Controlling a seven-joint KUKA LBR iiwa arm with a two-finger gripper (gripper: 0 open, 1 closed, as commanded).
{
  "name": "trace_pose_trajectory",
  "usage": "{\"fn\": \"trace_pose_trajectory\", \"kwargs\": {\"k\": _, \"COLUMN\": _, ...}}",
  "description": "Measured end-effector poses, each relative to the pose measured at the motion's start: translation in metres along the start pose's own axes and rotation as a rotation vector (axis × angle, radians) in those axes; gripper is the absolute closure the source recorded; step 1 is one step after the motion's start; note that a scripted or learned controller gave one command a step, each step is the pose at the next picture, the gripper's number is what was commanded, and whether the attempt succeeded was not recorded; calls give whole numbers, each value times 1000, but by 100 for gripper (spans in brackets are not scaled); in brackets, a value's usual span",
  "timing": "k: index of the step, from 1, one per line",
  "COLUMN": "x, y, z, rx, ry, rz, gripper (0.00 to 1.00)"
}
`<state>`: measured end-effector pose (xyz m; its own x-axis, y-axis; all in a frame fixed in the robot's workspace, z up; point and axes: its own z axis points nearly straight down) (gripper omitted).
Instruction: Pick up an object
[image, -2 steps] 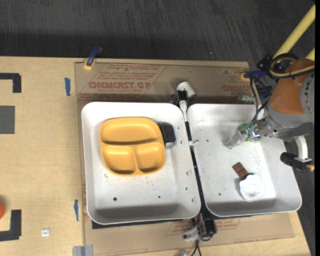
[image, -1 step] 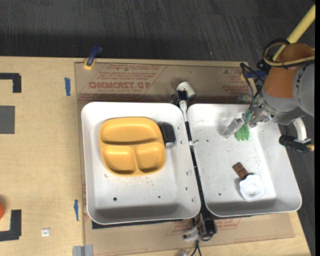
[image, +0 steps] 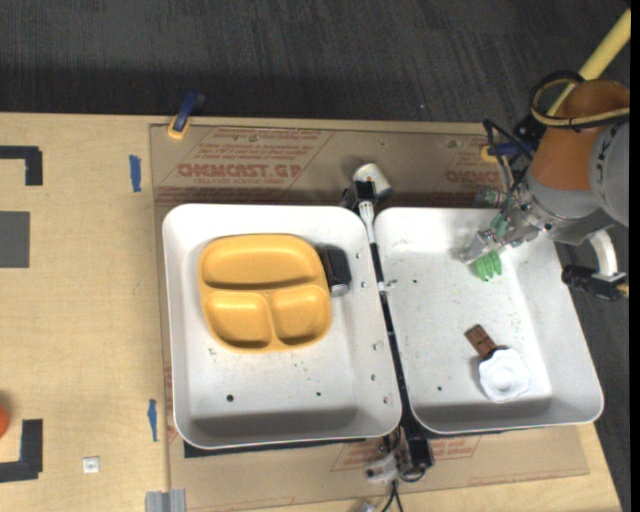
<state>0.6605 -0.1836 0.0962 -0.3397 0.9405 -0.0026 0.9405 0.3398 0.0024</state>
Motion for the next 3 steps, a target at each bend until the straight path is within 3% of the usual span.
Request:
{"fn": "trace_pose_trajectory", "kwargs": {"k": 1, "x": 48, "y": -20, "z": -26, "rx": 5, "ry": 3, "rz": 403, "gripper": 100}}
{"fn": "trace_pose_trajectory", "kwargs": {"k": 2, "x": 103, "y": -66, "z": 10, "rx": 3, "ry": 2, "rz": 526, "gripper": 100}}
{"fn": "trace_pose_trajectory", "kwargs": {"k": 3, "x": 151, "y": -115, "z": -89, "rx": 4, "ry": 2, "rz": 712, "gripper": 100}}
